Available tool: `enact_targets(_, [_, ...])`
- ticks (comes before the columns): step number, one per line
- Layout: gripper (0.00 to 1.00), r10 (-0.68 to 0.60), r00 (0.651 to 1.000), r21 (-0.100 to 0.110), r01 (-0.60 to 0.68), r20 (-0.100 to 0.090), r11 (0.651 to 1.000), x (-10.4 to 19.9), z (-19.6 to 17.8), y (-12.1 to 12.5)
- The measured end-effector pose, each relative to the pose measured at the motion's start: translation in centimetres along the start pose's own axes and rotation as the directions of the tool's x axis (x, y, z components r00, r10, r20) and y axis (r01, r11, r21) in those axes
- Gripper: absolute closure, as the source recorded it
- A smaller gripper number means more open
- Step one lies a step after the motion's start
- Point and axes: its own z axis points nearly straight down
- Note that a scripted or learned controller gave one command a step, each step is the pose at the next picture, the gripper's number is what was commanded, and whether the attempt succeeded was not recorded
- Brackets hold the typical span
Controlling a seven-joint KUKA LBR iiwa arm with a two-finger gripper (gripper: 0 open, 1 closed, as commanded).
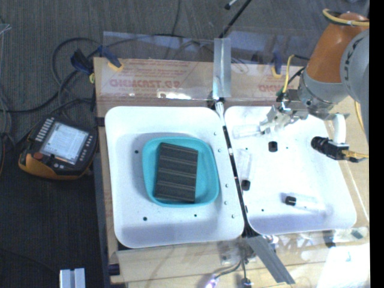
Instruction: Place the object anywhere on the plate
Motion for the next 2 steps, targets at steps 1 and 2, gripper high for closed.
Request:
enact_targets(1, [0.00, 0.000, 1.000, 0.000, 0.000, 0.000, 1.000, 0.0, 0.0, 0.0])
enact_targets(2, [0.00, 0.083, 0.997, 0.001, -0.083, -0.004, 0.997, -2.9, -0.4, -6.0])
